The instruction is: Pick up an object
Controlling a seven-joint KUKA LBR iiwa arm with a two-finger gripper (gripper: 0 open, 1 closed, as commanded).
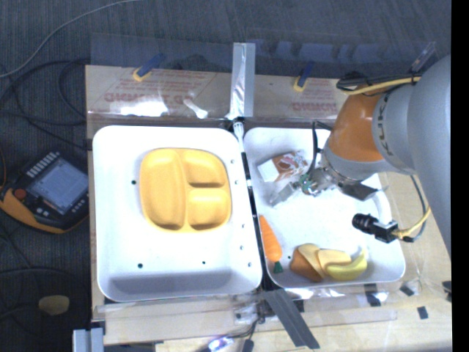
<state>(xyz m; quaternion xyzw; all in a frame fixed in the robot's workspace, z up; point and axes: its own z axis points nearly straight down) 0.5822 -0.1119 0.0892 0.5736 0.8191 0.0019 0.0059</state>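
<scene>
Two white bins [110, 270], one yellow tray [185, 189], one carrot [270, 241], one banana [348, 266]

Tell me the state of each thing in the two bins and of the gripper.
Yellow tray: upright, in the left bin.
Packet: flat, at the gripper tip, right bin.
Carrot: lying along the right bin's left wall.
Banana: lying against the bread.
Gripper: low over the packet.

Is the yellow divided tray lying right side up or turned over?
Right side up. The yellow divided tray lies flat in the left bin, and its three hollow compartments face upward with nothing in them.
</scene>
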